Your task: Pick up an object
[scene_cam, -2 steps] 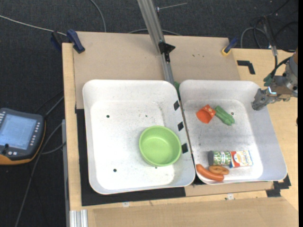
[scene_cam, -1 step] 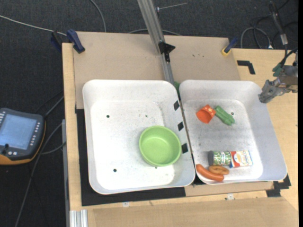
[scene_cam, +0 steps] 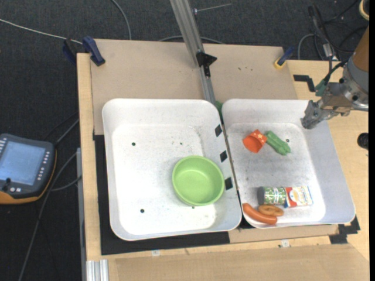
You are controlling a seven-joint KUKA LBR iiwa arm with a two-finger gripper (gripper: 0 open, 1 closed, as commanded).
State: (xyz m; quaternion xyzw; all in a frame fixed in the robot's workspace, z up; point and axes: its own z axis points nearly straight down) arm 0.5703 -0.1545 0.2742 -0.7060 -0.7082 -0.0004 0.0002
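While hovering at upper right rim of right bin (scene_cam: 337,174), gripper (scene_cam: 310,117) holds nothing; spread or pressed together, cannot tell. Candidates well apart from it: orange cup (scene_cam: 254,142) touching green pickle (scene_cam: 278,143) mid-bin, carton (scene_cam: 285,196) and hot dog (scene_cam: 260,213) near front wall. Risk: descending on touching pair could nudge both aside, or catch the wall.

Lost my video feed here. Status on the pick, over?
Gripper over the right bin's far right edge, nothing held. Carrot, green pickle, carton, hot dog lying untouched. Path unobstructed.
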